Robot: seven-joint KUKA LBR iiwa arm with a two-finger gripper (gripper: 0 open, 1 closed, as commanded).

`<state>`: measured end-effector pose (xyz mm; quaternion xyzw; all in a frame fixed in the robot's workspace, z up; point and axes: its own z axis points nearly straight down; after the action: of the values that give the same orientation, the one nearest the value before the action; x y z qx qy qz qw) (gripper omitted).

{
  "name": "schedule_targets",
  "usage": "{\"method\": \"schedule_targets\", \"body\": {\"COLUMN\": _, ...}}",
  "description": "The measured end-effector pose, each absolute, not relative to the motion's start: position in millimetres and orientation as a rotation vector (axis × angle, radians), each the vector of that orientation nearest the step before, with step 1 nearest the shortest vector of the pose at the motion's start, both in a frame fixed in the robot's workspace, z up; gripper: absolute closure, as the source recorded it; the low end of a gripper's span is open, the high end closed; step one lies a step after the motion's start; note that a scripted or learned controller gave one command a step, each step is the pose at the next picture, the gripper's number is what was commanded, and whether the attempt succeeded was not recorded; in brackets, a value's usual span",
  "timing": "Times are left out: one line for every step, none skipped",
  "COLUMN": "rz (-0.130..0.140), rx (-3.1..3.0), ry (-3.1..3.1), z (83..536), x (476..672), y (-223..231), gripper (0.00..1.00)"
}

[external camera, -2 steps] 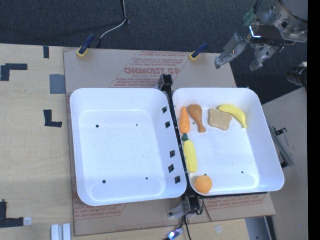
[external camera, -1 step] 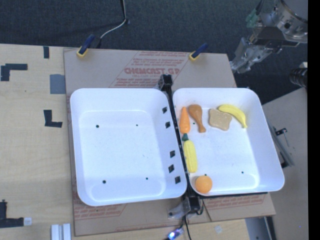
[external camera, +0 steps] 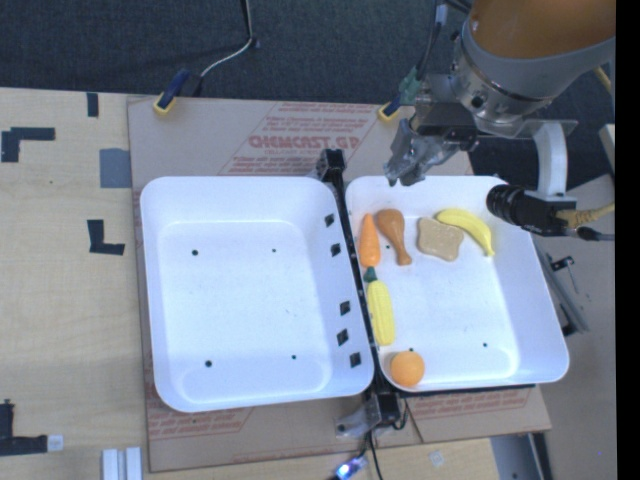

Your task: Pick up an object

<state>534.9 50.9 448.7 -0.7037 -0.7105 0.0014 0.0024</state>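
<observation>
Nearest the camera, at the front edge of the right bin (external camera: 520,348), sits an orange (external camera: 407,368). Just behind it, along the divider, lies a corn cob (external camera: 380,311), then a carrot (external camera: 369,239). Beside the carrot are a drumstick (external camera: 394,234), a bread slice (external camera: 439,239) and a banana (external camera: 468,228). Above the bin's far edge hangs the hand (external camera: 408,171), fingers seemingly close together, gripping nothing.

A thick grey arm (external camera: 520,58) with a broad orange band (external camera: 545,3), thin cables along it, and a dark metal end effector (external camera: 405,173).
</observation>
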Motion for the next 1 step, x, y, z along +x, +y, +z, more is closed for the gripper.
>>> {"method": "schedule_targets", "body": {"rz": -0.007, "rx": -2.213, "ry": -2.232, "z": 500.1, "x": 491.8, "y": 111.7, "gripper": 1.00}}
